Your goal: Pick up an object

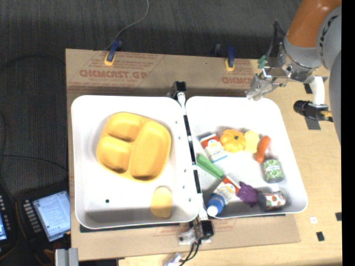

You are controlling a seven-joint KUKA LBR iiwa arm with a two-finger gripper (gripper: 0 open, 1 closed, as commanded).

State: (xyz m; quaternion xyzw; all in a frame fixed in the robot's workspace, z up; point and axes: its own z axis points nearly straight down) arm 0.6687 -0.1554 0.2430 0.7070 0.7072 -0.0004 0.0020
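Hovering at upper right, gripper point(256, 91) above right bin point(288, 131) far rim; fingers seemingly apart, nothing between them | targets: toy pumpkin point(233, 139), carrot point(263, 146), small bottle point(272, 169) crowded centre-right | risk: packed items deflecting fingers, empty closure

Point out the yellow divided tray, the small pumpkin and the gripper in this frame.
yellow divided tray point(133, 144), camera view, on the ridge between its compartments.
small pumpkin point(233, 140), camera view, on the middle of its orange body.
gripper point(254, 93), camera view, at the fingertips above the right bin's far rim.
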